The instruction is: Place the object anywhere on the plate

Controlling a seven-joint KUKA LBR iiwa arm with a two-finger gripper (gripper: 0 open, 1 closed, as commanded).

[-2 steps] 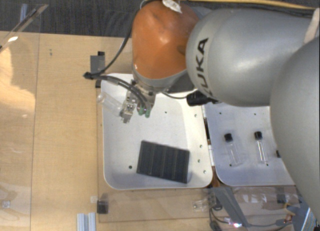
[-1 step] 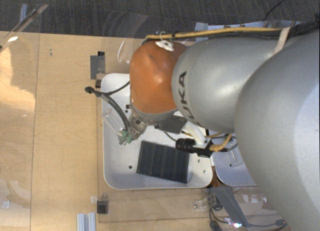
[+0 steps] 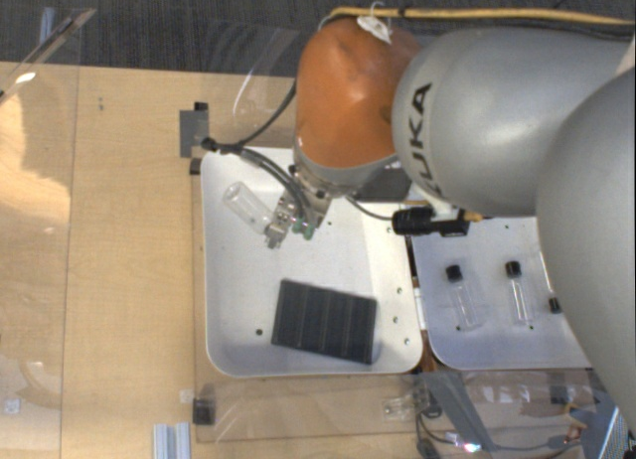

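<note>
A clear vial (image 3: 243, 203) lies at a slant in the upper left of the left bin (image 3: 224, 343). Its lower right end meets the tip of my gripper (image 3: 282, 227), which points down and left from under the orange band of the arm. Whether the vial is held or just touched is not clear from this angle. The plate (image 3: 325, 322) is a dark ribbed rectangle lying flat in the lower middle of the same bin, below and a little right of the gripper, with nothing on it.
The right bin (image 3: 497, 353) holds two clear vials with black caps, one (image 3: 458, 295) on the left and one (image 3: 515, 289) on the right. The bulky arm (image 3: 497, 119) hides the upper right of the view. Black cables (image 3: 248, 157) run to the gripper.
</note>
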